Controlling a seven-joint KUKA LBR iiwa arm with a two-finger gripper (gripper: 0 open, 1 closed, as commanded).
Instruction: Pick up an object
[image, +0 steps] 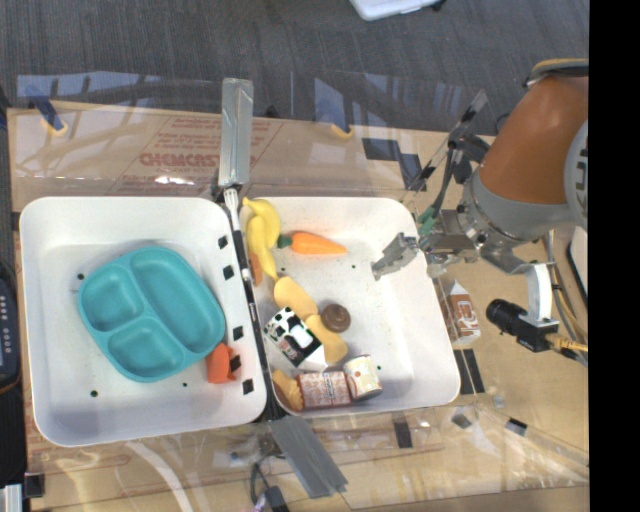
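An object to pick up is not chosen yet, I judge, because nothing is between my fingers; the candidates lie mostly in the right bin. Going from the left: the left bin (40, 300) holds 1 teal divided plate (150, 312) with 3 compartments, and 1 small orange piece (219, 364) rests just beside the plate, against the wall between the 2 bins. In the right bin (400, 330) the things are crowded along its left wall, probably because they slid or were dropped there: a banana (262, 232), a carrot (315, 243) touching it, a pale yellow piece (294, 295), a black and white cow-pattern item (290, 335), a brown round thing (336, 318), and 2 small cans (340, 386) near the front wall. My gripper (393, 256) hangs over the right part of this bin, apart from all of them, and I cannot tell how wide it stands.
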